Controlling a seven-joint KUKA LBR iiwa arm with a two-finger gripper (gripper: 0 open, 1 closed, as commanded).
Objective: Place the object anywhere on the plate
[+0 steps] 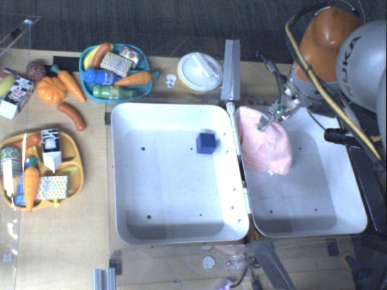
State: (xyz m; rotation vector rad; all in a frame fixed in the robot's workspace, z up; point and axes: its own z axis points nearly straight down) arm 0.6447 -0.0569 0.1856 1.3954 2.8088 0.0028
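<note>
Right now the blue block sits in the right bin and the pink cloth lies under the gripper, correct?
Not quite: the camera view shows the blue block in the left bin. The pink cloth does lie under the gripper, in the right bin.

Cloth [265,145] under the gripper [272,115]: pink, soft, matt, rumpled. Bin [314,216] below it: white plastic, smooth, dull sheen. Left bin [163,222], same plastic. Cube [207,142], well left of gripper: blue, matt, looks like foam or plastic, cannot tell which. Arm [363,53] behind gripper: grey, smooth, semi-gloss shell; band [326,32] orange, glossy. Bench [91,162] far left: pale wood, matt. Toy food [118,71]: glossy plastic.
</note>
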